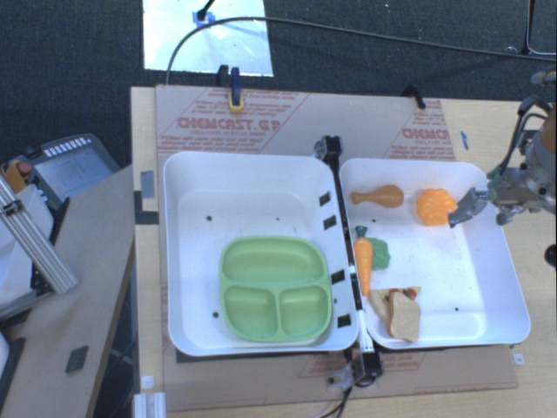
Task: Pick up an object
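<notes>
A: What lies left of the divider [341, 233] between the bins?

B: A green sectioned plate [276, 288].

A: And right of it?

B: A carrot [363, 264] touching it, a sandwich [401, 310] near, a drumstick [380, 197], then an orange lump [434, 205]. Farthest right the gripper [467, 207] sits beside that lump; whether it's open or gripping anything, I can't tell.

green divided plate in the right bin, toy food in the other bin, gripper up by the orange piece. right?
Not quite. The camera view shows the green divided plate in the left bin; the toy food sits in the right bin. The gripper is by the orange piece.
</notes>
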`<state>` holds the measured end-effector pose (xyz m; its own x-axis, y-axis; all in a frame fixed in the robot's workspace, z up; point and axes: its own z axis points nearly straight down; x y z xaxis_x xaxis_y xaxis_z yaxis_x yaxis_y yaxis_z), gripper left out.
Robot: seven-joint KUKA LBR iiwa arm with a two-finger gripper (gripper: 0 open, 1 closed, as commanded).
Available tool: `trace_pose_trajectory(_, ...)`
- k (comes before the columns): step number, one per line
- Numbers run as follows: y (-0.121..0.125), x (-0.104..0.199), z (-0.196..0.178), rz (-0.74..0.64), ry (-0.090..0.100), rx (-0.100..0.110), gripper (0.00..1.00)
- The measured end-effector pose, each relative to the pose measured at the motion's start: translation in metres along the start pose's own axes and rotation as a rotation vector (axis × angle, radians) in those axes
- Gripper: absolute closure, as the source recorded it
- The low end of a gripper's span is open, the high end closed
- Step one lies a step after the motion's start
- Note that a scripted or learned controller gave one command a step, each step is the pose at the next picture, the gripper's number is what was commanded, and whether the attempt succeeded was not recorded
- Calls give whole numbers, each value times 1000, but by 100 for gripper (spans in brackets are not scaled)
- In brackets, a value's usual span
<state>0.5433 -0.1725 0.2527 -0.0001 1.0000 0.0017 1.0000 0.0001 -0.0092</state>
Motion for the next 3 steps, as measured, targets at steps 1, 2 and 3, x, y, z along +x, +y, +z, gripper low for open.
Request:
trace_pose_trajectory(1,2,0,-6,-3,-2,-11,0)
trace_pose_trajectory(2,0,8,39,-2,-2,-9,0)
trace_pose_trajectory(3,-8,14,88,-1,-1,-7,0)
